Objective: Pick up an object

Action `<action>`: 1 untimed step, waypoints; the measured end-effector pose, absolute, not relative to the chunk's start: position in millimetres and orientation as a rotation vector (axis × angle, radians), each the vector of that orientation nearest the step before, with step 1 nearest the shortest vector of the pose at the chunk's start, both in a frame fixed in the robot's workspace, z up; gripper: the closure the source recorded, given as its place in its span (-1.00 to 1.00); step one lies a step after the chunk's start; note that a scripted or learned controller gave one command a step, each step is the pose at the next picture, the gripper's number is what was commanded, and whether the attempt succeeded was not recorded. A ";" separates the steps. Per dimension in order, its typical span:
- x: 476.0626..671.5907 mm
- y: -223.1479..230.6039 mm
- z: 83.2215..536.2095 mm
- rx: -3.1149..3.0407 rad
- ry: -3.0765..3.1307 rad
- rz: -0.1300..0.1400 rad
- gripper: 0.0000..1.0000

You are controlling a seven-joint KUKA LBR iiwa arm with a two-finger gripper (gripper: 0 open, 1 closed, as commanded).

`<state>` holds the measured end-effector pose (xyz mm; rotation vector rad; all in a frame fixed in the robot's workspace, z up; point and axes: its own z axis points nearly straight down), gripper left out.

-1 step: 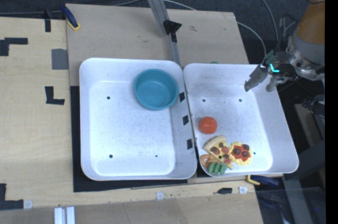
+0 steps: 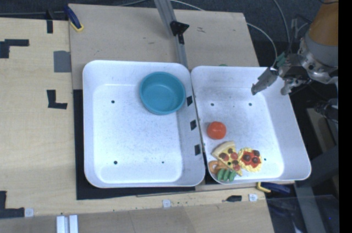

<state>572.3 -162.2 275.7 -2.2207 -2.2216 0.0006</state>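
The gripper [image 2: 273,83] hung with its two fingers spread wide and holding nothing at the right bin's [image 2: 286,133] two o'clock edge, while the orange ball [image 2: 216,129] lay toward seven o'clock, just above the pizza toy [image 2: 236,160]

Position: you look from one fixed camera above the bench [image 2: 137,23].
Facing: downward at a slant onto the left bin [image 2: 99,116] and right bin [image 2: 280,133].
Nearness: far enough to frame both bins whole.
Arm side: the arm [image 2: 324,28] enters from your right.
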 end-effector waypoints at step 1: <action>571.0 -160.1 233.2 -2.218 -2.220 0.004 -1.00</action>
